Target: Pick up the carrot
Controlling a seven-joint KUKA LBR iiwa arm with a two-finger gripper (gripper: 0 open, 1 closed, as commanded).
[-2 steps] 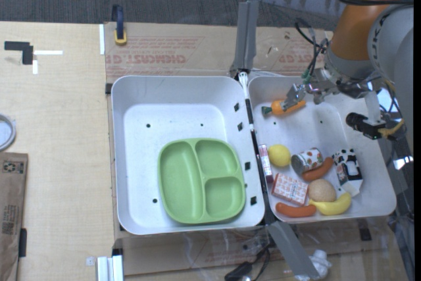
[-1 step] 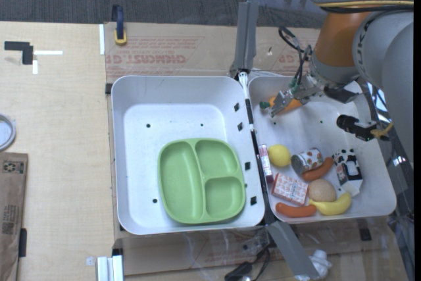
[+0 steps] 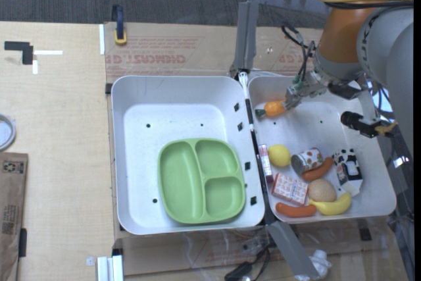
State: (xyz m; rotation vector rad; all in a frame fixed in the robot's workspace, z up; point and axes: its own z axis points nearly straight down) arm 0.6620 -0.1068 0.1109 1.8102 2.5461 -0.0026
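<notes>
- Camera view: the carrot point(image 3: 273, 108) lies at the far left corner of the right bin point(image 3: 380, 207), close against the wall that splits it from the left bin point(image 3: 125, 161), green top toward that wall.
- The hand point(image 3: 292, 97) is right at the carrot's thick end, touching it or just beside it; whether it is apart, together or clamped on the carrot, I cannot tell from this slant.
- Nearer the camera than the carrot sit a lemon point(image 3: 279, 154), a small can point(image 3: 306, 160), a sausage point(image 3: 318, 170), a carton point(image 3: 290, 188), a banana point(image 3: 331, 205) and more, all well apart from the carrot.
- The green plate point(image 3: 200, 179) rests in the left bin, across the wall from the carrot.
- Risk, as I read it: the carrot is round and tapered, so a grip at one end may let it pivot or squirt out.
- Second risk: the dividing wall is just beside it, so a finger could strike the rim or wedge the carrot into the corner.
</notes>
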